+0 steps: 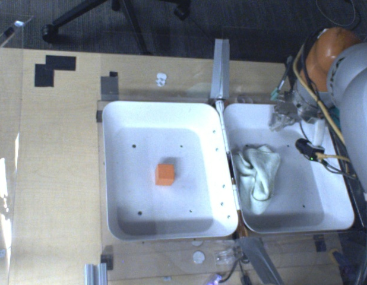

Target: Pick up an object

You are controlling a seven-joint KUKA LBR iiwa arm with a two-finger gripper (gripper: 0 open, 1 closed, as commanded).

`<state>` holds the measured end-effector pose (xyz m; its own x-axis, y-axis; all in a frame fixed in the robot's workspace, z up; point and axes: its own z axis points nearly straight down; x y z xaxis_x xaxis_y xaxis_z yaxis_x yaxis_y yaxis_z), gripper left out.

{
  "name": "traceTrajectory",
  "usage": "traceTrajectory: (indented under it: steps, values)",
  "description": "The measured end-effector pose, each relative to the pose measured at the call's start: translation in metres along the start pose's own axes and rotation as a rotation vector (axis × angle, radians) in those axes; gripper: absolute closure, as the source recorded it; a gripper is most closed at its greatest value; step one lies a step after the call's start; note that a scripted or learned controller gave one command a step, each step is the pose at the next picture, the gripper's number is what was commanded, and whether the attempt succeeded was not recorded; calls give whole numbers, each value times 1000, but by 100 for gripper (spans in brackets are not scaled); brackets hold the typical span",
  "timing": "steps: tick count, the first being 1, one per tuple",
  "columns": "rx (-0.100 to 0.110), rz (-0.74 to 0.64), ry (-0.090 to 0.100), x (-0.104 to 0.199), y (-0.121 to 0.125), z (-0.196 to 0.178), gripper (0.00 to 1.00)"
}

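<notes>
A small orange cube [164,174] sits near the middle of the left white bin [121,129]. A crumpled pale cloth [258,171] lies in the right white bin [326,209], against its left wall. My gripper [282,120] hangs over the back of the right bin, up and to the right of the cloth and apart from it. Nothing shows in the gripper. The grey arm with its orange band [329,46] comes in from the right.
A grey metal post [219,70] stands behind the divider between the bins. Cables [317,153] trail from the wrist over the right bin's right side. Black tape marks [53,69] lie on the wooden bench at back left.
</notes>
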<state>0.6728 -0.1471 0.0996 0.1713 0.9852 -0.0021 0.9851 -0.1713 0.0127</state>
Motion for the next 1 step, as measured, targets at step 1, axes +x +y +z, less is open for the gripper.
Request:
traceTrajectory:
  steps: [1]
  values:
    - [7,104,1,-5,-1,-72,100]
